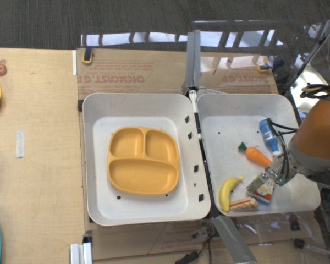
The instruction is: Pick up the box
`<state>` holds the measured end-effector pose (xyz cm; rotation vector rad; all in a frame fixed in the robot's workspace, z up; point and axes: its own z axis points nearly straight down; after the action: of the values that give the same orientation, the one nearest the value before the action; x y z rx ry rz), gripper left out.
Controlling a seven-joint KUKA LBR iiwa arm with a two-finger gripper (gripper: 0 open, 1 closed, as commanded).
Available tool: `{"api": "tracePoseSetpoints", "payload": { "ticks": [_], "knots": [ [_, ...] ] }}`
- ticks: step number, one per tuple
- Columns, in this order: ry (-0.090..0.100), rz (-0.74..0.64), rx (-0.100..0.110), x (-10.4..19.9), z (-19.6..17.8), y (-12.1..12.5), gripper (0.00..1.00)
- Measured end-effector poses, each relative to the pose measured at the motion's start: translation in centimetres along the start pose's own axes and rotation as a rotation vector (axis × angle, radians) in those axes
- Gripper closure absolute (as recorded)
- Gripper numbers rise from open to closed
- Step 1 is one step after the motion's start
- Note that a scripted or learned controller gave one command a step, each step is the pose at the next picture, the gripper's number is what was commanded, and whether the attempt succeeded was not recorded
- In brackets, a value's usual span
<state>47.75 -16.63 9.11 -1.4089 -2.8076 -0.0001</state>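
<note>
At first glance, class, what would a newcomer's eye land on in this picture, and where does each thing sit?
The eye goes first to the yellow divided plate, alone in the middle of the left bin. Next comes the cluster in the right bin: a banana near the front edge, a carrot in the middle, a blue tube behind it, and a small box right of the banana. The gripper is over the box's upper right end.

One fixed camera high above the bench, slanted down over both white bins (88, 147), arm (319, 142) entering from the right.
</note>
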Motion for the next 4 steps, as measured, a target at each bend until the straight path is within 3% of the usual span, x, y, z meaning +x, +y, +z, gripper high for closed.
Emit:
{"api": "tracePoseSetpoints", "payload": {
  "ticks": [1, 2, 3, 4],
  "knots": [
    [0.001, 0.003, 0.0, 0.0, -0.8, 0.0, 1.0],
    [-0.001, -0.029, 0.0, 7.0, -10.0, 5.3, 1.0],
    [-0.002, 0.218, -0.001, 9.8, -10.0, 7.4, 1.0],
    [-0.002, 0.218, -0.001, 9.8, -10.0, 7.4, 0.0]
  ]
}}
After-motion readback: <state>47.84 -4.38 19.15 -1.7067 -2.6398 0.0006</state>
